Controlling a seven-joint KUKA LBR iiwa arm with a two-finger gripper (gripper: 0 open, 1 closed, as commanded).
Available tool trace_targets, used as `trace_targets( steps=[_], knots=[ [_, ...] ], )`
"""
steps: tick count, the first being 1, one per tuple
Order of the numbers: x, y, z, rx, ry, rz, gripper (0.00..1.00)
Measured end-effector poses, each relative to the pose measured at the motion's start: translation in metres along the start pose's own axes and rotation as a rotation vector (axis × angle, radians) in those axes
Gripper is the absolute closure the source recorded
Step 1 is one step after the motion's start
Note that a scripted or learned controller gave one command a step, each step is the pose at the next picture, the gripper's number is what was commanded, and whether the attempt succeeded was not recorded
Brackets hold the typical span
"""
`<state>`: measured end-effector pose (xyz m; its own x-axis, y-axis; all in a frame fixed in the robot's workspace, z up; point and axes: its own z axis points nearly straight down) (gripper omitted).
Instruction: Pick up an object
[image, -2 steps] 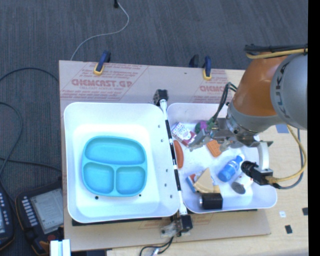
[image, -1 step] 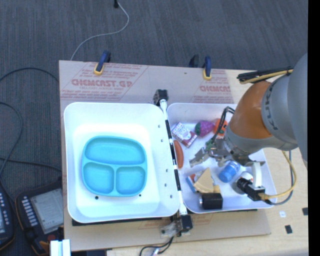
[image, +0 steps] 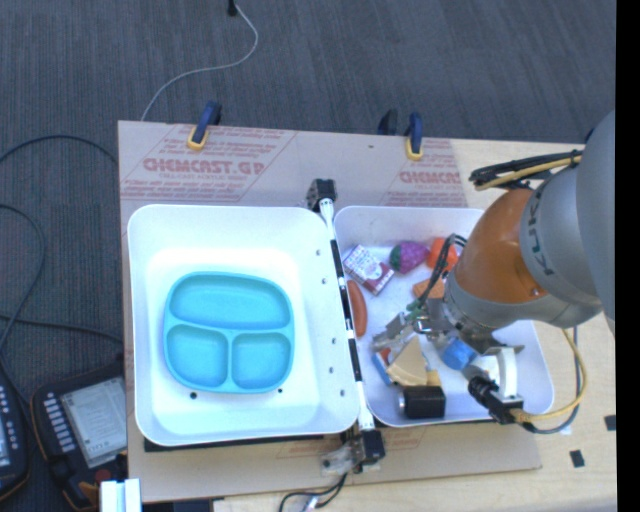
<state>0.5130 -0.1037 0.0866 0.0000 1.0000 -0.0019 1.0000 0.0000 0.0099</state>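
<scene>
My gripper (image: 396, 340) is low in the right bin (image: 535, 395), near its left-centre, with its fingers apart and nothing visibly between them. A tan wedge-shaped piece (image: 410, 373) lies just below the fingertips, and a black block (image: 422, 402) sits against the bin's front wall under it. A blue object (image: 457, 355) is partly hidden beneath the wrist. A red-orange sausage-like item (image: 357, 306) lies along the left wall. A red and white packet (image: 366, 267), a magenta and green item (image: 406, 256) and an orange piece (image: 441, 252) sit at the back.
The left bin (image: 160, 240) holds a light blue divided plate (image: 229, 331). The arm's orange band (image: 495, 255) overhangs the right bin's right half. Clamps hold the board at the back edge.
</scene>
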Motion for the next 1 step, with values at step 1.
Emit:
trace_targets(
  steps=[1],
  knots=[
    [-0.0008,0.0009,-0.0079,0.002,0.000,0.001,1.00]
  ],
)
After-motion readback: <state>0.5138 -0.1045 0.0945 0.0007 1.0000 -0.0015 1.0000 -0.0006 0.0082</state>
